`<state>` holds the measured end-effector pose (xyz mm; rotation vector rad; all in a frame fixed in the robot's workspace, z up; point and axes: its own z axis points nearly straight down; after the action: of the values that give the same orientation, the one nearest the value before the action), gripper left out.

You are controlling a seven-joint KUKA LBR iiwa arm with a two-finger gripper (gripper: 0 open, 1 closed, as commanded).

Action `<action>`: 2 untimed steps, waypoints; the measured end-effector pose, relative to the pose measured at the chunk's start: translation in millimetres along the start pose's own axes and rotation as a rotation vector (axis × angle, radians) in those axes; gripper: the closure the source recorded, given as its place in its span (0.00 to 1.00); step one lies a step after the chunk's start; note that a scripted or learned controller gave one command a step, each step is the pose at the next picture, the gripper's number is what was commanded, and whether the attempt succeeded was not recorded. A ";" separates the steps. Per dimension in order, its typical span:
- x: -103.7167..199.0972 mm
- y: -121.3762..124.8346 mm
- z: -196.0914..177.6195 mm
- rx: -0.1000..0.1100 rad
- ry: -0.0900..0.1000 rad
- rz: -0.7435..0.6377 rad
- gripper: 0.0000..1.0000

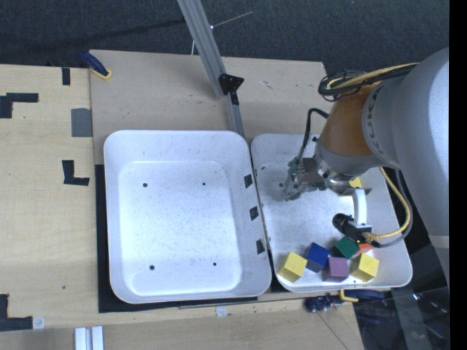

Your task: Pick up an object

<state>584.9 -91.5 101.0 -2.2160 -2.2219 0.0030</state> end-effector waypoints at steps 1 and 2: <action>-4.8 -7.1 -56.9 -0.007 -0.002 0.002 1.00; -12.1 0.9 -107.8 -0.008 -0.002 0.002 1.00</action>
<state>586.3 -103.7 208.7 -2.2231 -2.2254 -0.0036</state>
